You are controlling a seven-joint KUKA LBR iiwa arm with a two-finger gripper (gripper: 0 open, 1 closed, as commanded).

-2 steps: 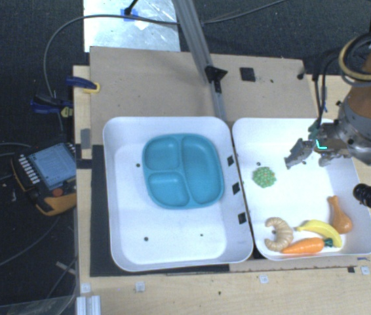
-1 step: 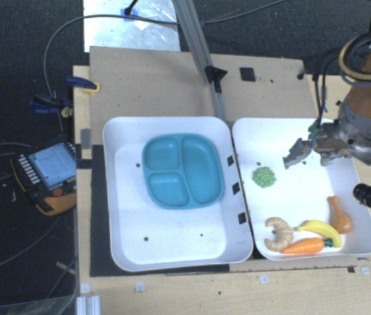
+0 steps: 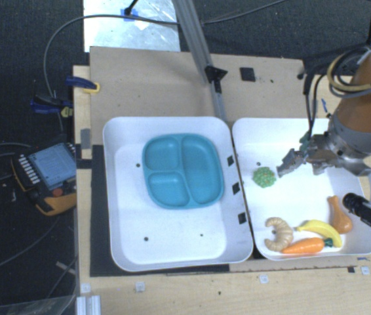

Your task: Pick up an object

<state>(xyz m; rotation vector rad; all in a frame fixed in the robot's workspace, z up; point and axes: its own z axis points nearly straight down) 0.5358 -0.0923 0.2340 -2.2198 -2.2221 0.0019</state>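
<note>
Gripper over the right bin

My gripper [image 3: 285, 165] hung beside the broccoli [image 3: 263, 176]; finger spread too blurred to tell.

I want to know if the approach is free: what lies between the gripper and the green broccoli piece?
Nothing: in the camera view, the gripper hangs just right of the broccoli piece, with only bare white floor of the right bin between them.

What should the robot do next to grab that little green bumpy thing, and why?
Probably slide a little left and lower. The gripper sits just right of the green bumpy thing in the right bin, close beside it and not around it. That piece lies apart from the croissant, carrot and banana, so it looks the easiest target.
</note>
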